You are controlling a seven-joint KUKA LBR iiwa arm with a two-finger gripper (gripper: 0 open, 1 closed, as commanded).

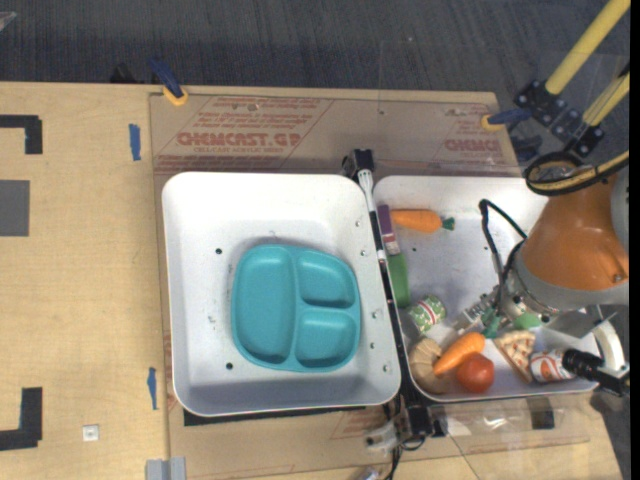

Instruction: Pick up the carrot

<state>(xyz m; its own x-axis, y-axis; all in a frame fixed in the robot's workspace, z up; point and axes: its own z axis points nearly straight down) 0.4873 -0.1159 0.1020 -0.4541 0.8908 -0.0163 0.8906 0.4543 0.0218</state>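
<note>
Tool point(497, 313) jaw state unclear, carrot point(459, 351) partly under it, beside tomato point(476, 373).

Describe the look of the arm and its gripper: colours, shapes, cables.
The arm ends in a broad, rounded orange band above a grey wrist section. A thin black cable loops beside it over the right bin. The gripper below is small and dark with metal parts; its detail is too blurred to make out.
</note>
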